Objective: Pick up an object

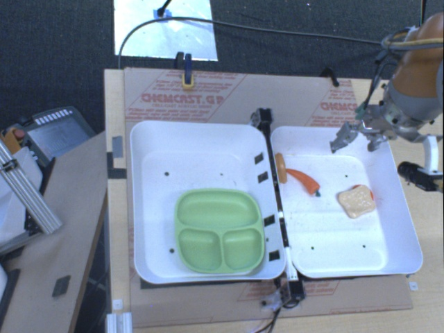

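White right bin (395, 255) — open-jawed gripper (358, 138) above far rim, carrot (303, 179) well apart.

Bins (201, 134): smooth white plastic, faint sheen. Tray (219, 230) in left bin: green plastic, matt-smooth. Carrot (303, 178) in right bin: glossy orange plastic look. Bread (356, 201) beside it: rough, porous, matt. Board (229, 96) behind bins: printed brown cardboard. Sheet (165, 18) behind board: shiny metal.

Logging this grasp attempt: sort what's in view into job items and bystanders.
Job:
- gripper, over the right bin's far edge
- carrot, right bin
- bread, right bin
- right bin

Bystanders:
- green tray, left bin
- left bin
- clamp
- foil sheet
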Controlling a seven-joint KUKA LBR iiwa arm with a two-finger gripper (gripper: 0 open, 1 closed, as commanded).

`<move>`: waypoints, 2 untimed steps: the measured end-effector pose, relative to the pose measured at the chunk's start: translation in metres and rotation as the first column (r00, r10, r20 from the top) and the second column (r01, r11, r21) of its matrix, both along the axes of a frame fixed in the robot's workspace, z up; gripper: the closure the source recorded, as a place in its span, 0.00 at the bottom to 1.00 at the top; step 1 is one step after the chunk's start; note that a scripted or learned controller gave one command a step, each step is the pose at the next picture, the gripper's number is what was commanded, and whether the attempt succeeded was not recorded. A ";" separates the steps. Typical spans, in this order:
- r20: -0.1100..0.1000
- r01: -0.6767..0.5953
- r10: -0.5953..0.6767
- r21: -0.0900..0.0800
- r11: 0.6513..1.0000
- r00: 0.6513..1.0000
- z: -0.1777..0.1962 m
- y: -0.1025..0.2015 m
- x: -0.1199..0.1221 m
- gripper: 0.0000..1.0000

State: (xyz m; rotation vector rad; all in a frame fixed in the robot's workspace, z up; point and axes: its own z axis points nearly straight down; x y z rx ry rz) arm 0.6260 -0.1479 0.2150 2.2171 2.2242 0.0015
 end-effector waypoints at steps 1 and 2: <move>-0.003 0.001 -0.001 0.000 1.000 1.000 -0.046 0.003 -0.008 0.00; -0.003 -0.002 0.002 0.001 1.000 1.000 -0.095 0.011 -0.002 0.00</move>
